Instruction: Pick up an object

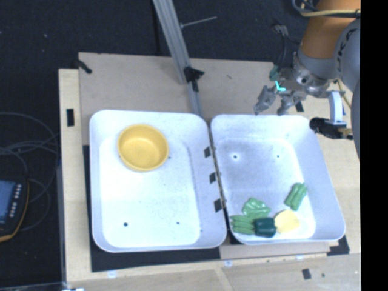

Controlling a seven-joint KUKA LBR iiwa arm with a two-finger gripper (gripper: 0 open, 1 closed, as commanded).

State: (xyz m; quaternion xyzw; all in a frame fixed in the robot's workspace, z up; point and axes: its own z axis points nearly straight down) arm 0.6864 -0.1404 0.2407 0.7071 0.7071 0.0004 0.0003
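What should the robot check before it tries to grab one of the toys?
1. Claw carries nothing: ok, nothing shows between its fingers.
2. Claw is over a toy: not ok, it hangs past the far rim of the right bin.
3. Toys are in sight: ok, the yellow piece, the dark green block and the green pieces lie in that bin's near corner.
4. Toys have space around them: not ok, most are bunched together.
5. Yellow bowl is out of the way: ok, it sits in the left bin.
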